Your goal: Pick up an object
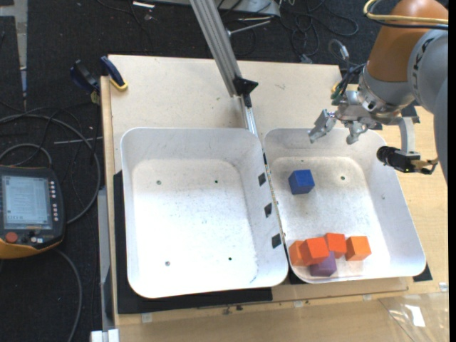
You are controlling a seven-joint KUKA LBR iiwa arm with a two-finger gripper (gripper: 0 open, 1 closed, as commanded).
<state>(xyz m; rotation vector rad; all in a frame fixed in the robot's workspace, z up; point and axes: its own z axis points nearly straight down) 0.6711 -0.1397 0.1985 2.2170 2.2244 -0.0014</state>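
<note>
Jaws spread, nothing between them — we hover over the right bin's far edge.
We see the gripper (335,129) above the right bin (390,198); blue cube (301,182) mid-bin, orange blocks (329,249) near edge.

Cable-strewn black floor (50,63), wooden bench (178,91)

Robotics lab – teach pendant (28,209) on dark floor, loose cables (64,130), aluminium strut (217,38) over wooden worktop (178,91).

A teach pendant (28,209) lies left of the bench (178,91)
</note>
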